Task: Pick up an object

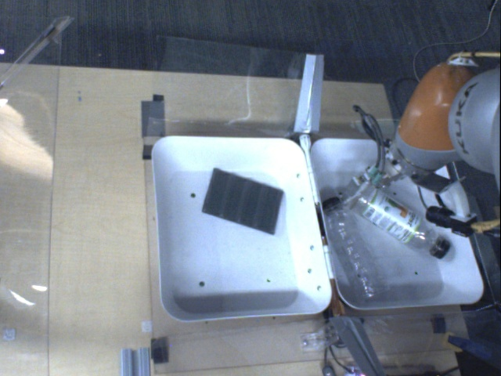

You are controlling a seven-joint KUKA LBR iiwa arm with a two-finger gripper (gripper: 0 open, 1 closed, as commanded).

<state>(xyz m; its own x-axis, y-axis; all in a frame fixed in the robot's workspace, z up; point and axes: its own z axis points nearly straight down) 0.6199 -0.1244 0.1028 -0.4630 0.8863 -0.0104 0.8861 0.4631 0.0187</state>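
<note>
The gripper [374, 180] hangs low over the upper left part of the right bin [462, 288], at the end of the arm [438, 124] that enters from the upper right of the frame. From this slant I cannot tell whether it is wide or narrow, and nothing can be seen held in it.

Just below and to its right lies what looks like a clear bottle [389, 216], on its side and slanting toward the lower right. It is the nearest thing to pick. The gripper seems close to the bottle's upper end, though I cannot tell if they touch. A dark pad [243, 200] lies flat in the upper middle of the left bin [235, 288], well apart. Both bins sit on the pale bench [94, 249].

The main risk I see is the bottle rolling or squirting out sideways: it is round, smooth and lying down, so an off-centre close would likely push it away. A descent near its end could tip it rather than trap it.
</note>
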